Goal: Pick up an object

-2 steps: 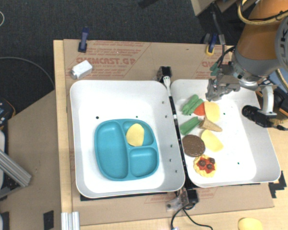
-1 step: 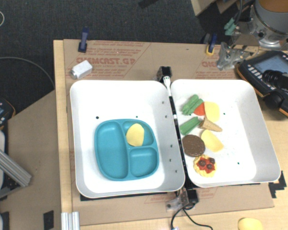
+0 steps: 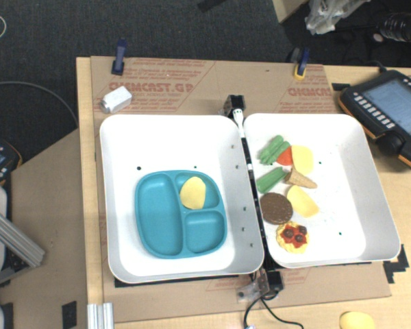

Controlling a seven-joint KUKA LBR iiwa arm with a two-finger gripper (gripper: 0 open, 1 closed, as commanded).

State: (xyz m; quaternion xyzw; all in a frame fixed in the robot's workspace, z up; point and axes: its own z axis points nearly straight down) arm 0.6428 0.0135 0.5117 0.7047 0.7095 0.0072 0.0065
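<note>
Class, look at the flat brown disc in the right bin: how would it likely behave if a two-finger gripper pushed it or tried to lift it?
The brown disc looks flat, so it probably slides rather than rolls or tips. Its low edge likely gives fingers little to pinch. It touches a yellow piece, which a push may shift too.

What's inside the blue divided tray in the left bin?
One pale yellow rounded piece lies in the upper right compartment of the blue plastic divided tray. The tray floor directly beneath that piece is covered, so nothing there can be seen.
</note>
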